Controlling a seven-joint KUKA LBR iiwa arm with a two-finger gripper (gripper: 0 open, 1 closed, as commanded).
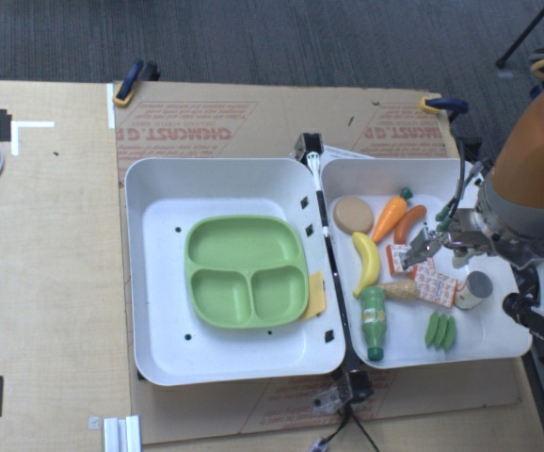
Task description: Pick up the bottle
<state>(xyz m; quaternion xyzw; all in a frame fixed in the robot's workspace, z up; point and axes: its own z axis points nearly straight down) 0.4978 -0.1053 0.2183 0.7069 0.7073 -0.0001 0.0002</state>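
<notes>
One bottle (373, 322), one banana (367, 262), two carrots (391, 217) — right bin (498, 347).

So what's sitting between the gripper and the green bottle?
In the camera view, a red-and-white carton and a tan bread stick lie between the gripper and the green bottle.

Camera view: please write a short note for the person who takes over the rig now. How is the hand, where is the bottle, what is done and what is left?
Hand: low over the right bin, above the small red and white carton; I cannot tell if it is open or shut.
Bottle: green, lying in the right bin near the front left, below the banana. It is apart from the hand.
Done: nothing; the bottle is not picked.
Left: move the hand to the bottle, grasp it, lift it.
</notes>
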